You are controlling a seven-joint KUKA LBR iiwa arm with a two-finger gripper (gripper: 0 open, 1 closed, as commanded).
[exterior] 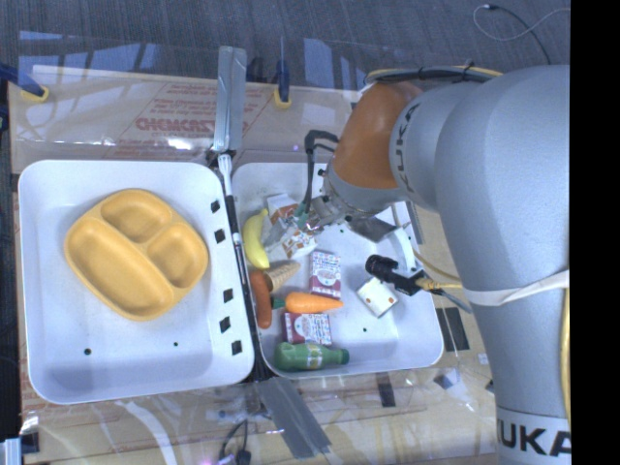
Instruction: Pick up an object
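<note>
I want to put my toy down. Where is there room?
Left bin: bare floor all around the yellow tray. Right bin: crowded along its left side with the banana, carrot, bottle.

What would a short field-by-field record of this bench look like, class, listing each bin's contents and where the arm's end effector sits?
left bin: holds a yellow divided plate
right bin: holds a banana, a carrot, a green bottle, a red-and-white packet and a white block
arm: grey with an orange band, reaching in over the right bin
end effector: low over the items at the back of the right bin, beside the banana
grasp: cannot be judged from this view
</note>
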